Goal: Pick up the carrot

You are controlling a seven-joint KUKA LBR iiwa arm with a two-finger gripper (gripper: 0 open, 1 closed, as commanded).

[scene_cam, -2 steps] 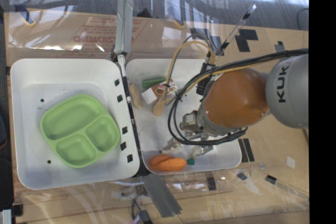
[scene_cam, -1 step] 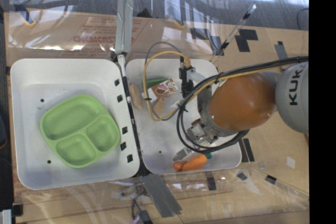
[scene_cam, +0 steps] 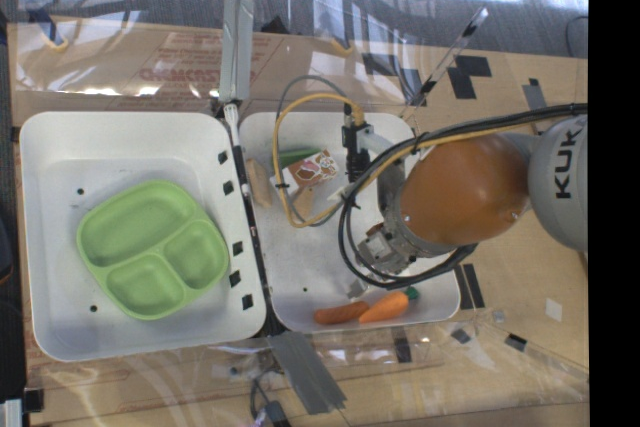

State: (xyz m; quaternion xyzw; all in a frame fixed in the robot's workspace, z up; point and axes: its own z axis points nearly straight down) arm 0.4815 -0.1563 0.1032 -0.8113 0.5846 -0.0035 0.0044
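Carrot (scene_cam: 387,306), a small orange toy carrot with a green tip, is seen lying flat near the front wall of the right white bin (scene_cam: 300,310), and a reddish-orange sausage-shaped piece (scene_cam: 341,313) lies touching or just beside its pointed end. The gripper (scene_cam: 375,250) of the grey arm with the orange band (scene_cam: 462,190) is placed over the middle of this bin, a little behind the carrot, but its state cannot be told, because it is covered by the wrist and the black cables (scene_cam: 352,215). The step in hand is judged to be the approach. For a good grasp, the gripper should be brought above the thick part of the carrot, away from the sausage piece, and closed across the short width. The bin wall is near, so a straight descent is advised. The green divided plate (scene_cam: 150,248) in the left white bin (scene_cam: 45,245) is not concerned.
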